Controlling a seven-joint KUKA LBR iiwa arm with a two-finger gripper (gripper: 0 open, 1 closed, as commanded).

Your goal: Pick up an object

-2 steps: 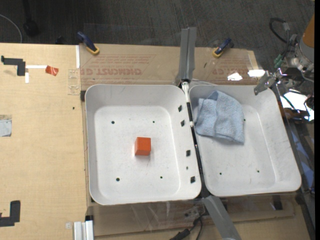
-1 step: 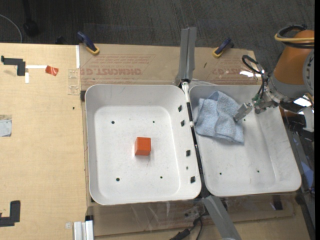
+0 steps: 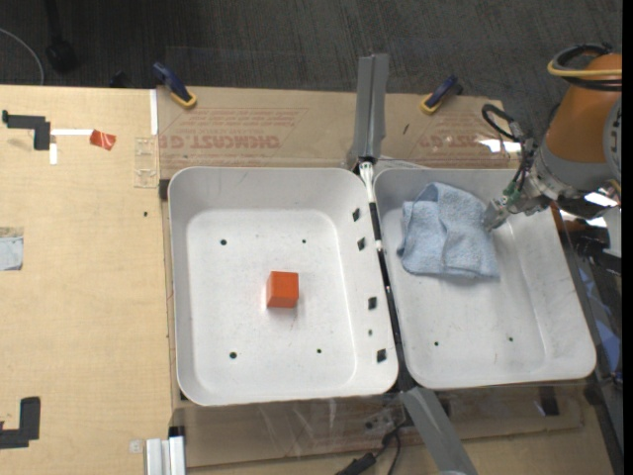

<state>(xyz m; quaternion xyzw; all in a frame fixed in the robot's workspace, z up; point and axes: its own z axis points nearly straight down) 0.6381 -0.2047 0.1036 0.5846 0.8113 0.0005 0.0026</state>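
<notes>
Nearest the camera run the front rims of the left bin (image 3: pixel 287 396) and the right bin (image 3: pixel 495 379), set side by side and touching along their inner walls. An orange block (image 3: pixel 283 290) sits alone near the middle of the left bin, slightly toward its front edge and well apart from every wall. A blue cloth (image 3: pixel 448 236) lies crumpled in the far left part of the right bin, close to the inner wall. The gripper (image 3: pixel 493 217) is low at the cloth's right edge, seemingly touching the fabric; whether it is spread or closed cannot be told at this size, and no object is confirmed as held. The arm (image 3: pixel 584 132) reaches in over the right bin's far right corner. Risk, as judged: with contact only at the cloth's hem, a closure may catch a single thin fold, which could slip free on lifting, or the tips may close on the bin floor and take nothing. A loosely caught cloth might also drag and snag on the inner wall. Both bins rest on a brown cardboard sheet (image 3: pixel 267 132) held by two clamps (image 3: pixel 174 84) at its far edge, with a pale wooden board (image 3: pixel 69 285) to the left. Dark carpet (image 3: pixel 277 18) lies beyond, with cables on it.
</notes>
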